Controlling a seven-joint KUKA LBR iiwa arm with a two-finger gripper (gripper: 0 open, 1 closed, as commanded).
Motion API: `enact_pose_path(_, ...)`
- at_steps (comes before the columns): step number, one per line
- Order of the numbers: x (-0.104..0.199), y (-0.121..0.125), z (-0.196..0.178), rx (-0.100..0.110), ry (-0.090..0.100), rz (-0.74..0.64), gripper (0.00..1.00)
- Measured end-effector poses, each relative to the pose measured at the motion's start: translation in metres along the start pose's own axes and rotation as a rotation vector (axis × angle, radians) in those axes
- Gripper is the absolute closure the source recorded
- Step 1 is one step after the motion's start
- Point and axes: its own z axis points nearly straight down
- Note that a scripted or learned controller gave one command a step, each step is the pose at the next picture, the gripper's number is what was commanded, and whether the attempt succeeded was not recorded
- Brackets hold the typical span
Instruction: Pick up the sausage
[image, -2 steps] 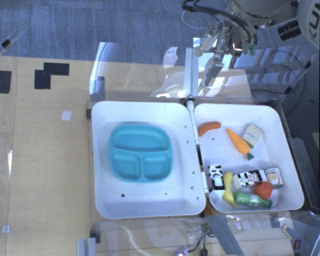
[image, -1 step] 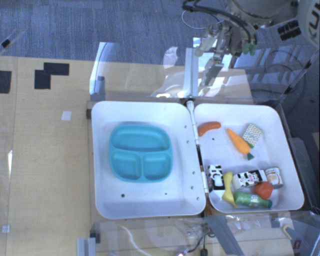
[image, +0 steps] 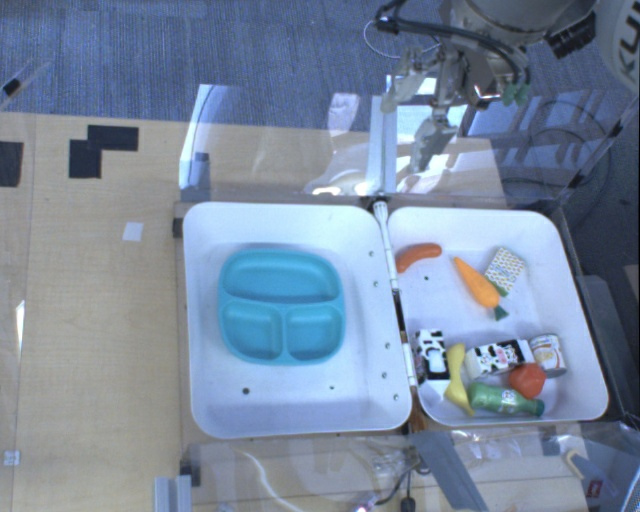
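The sausage (image: 417, 256), a short orange-red link, lies in the right bin (image: 560, 250) near its upper left corner, close to the divider between the bins. My gripper (image: 436, 135) hangs high above the bench beyond the far rim of the bins, well above and behind the sausage. Nothing is between its fingers that I can see.
The left bin (image: 210, 300) holds a blue divided plate (image: 281, 304). In the right bin lie a carrot (image: 477, 282), a patterned packet (image: 504, 269), a milk carton (image: 498, 357), a small can (image: 547, 354), a tomato (image: 527, 379), a green bottle (image: 505, 400), a banana (image: 456, 378) and a black-and-white carton (image: 430, 355).
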Motion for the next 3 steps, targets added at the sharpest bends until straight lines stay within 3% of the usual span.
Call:
enact_pose_path(2, -0.011, 0.01, 0.011, -0.001, 0.002, -0.014, 0.0)
enact_pose_path(3, -0.01, 0.001, 0.001, -0.001, 0.0, -0.249, 0.0)
